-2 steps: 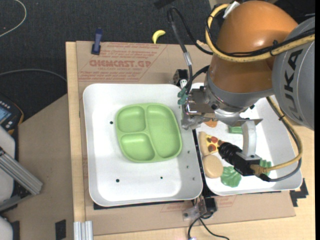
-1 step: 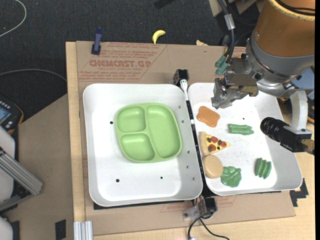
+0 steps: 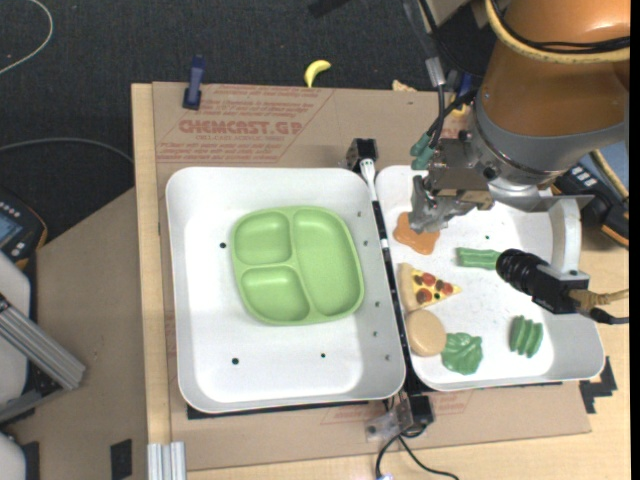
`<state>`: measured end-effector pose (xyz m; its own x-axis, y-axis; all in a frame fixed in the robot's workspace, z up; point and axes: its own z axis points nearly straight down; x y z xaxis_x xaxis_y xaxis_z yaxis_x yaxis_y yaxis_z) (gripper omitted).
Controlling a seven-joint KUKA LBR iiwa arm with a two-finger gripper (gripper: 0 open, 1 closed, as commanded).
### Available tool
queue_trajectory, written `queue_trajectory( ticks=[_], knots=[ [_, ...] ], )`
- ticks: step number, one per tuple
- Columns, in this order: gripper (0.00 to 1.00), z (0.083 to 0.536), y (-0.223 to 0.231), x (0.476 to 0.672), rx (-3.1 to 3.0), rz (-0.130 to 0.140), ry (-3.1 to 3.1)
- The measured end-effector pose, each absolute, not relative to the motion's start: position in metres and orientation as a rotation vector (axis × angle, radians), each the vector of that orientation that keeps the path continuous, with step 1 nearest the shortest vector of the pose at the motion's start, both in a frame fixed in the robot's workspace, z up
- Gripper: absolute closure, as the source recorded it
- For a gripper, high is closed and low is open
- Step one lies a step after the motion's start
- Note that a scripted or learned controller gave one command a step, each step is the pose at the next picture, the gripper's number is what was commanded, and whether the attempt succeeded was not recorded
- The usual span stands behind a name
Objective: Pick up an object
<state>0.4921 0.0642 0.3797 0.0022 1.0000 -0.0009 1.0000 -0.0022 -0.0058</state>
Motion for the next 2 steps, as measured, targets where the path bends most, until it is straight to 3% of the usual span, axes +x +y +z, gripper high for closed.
queue_trajectory(
  ticks=[1, 2],
  knots=[
    [1.00, 0.423, 0.015, 0.479, -2.232, -0.007, -2.220],
    [1.00, 0.354, -0.009, 0.494, -2.223, 0.010, -2.213]
  ],
)
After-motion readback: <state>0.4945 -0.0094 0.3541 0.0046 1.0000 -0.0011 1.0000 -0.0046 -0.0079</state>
